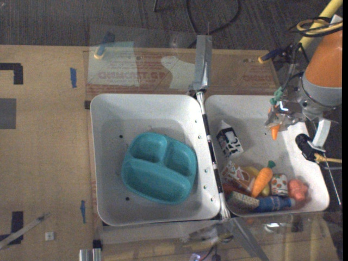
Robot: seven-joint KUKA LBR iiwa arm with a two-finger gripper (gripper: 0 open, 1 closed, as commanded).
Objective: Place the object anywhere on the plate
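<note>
Camera view — cardboard-covered bench [43, 162], two white bins [103, 145], dark carpet [81, 4].

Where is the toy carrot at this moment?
The toy carrot lies in the right bin, near its front edge, on the pile of toy food, left of the small can.

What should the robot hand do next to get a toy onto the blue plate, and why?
Probably move the hand down toward the toy pile, perhaps the carrot. The hand hangs above the right bin, away from the toys heaped at its lower side, and I cannot tell that it holds anything. The teal plate lies in the left bin with no toy on it.
</note>
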